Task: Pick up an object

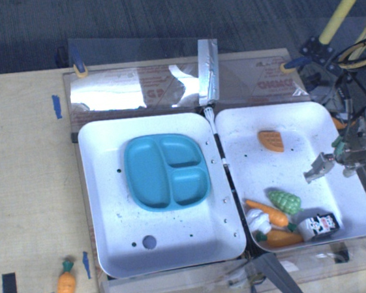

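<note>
My gripper hangs over the right side of the right bin, fingers apart and nothing between them. One grey finger points toward the bin's middle. Along the bin's front edge lie a green knobbly toy vegetable, an orange carrot, a small white piece, another orange piece and a black-and-white carton. An orange ridged piece lies alone near the back of that bin. All of these lie apart from the gripper.
The left bin holds a blue divided plate. A toy carrot lies on the wooden bench at the front left. Cables and a yellow pole stand at the back right.
</note>
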